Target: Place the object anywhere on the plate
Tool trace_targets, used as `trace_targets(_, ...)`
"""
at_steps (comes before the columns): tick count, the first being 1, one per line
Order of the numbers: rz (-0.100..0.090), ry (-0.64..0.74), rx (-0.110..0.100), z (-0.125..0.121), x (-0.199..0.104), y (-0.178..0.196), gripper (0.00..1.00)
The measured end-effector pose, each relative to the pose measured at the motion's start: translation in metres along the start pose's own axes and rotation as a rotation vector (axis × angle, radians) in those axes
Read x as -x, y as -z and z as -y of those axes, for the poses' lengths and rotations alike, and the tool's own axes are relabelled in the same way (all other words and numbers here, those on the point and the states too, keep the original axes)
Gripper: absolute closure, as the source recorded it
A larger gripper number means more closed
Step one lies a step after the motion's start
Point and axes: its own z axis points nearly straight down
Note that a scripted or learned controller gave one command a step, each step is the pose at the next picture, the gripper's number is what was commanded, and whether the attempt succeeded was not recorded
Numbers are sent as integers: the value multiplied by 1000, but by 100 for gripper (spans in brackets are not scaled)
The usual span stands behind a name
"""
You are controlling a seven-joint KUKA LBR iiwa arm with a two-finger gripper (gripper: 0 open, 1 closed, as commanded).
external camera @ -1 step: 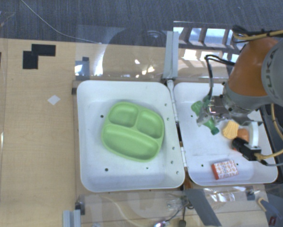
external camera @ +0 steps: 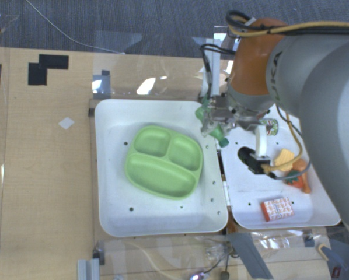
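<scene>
Camera view: the arm (external camera: 314, 86) reaches in from the right with its wrist bent down. The gripper (external camera: 213, 123) is low over the seam between the left bin (external camera: 113, 209) and the right bin (external camera: 244, 197). The plate (external camera: 163, 161), pale green with three wells, lies in the left bin. A small green object (external camera: 221, 139) shows at the gripper's tip, just beside the plate's right rim, not on it. We cannot tell whether the gripper is clenched, released, or grasping the object.
</scene>
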Motion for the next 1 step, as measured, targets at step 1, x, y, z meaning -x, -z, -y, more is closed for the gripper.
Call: trace_targets(1, 0, -2, -2, 47, -66, -10, 100)
